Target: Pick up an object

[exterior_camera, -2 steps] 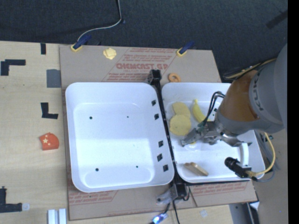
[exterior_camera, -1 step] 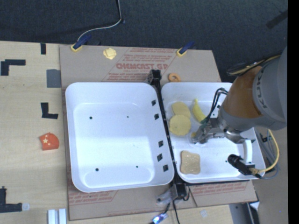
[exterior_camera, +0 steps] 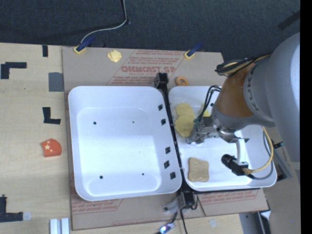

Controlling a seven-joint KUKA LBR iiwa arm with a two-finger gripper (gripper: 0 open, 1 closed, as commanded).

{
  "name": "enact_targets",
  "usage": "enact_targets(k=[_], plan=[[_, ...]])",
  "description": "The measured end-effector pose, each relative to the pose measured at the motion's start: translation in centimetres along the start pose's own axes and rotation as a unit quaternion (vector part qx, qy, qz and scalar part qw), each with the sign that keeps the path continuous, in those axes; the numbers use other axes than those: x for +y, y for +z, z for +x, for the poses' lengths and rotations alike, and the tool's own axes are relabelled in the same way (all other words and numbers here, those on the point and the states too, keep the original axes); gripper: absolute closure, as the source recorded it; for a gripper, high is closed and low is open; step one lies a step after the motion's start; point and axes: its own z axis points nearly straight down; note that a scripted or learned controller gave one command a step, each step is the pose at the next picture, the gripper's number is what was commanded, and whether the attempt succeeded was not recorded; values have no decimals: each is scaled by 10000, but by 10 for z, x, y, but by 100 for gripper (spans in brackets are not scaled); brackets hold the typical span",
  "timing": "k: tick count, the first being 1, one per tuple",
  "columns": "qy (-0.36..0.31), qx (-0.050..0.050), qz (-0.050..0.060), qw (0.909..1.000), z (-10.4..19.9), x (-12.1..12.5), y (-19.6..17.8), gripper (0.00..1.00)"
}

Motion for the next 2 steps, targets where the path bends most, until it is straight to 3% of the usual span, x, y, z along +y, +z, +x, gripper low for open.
enact_targets(k=[1,2], plan=[[-20,21,-15,10000,47,2,-103,100],[-3,23,46,10000,67,-36,-120,100]])
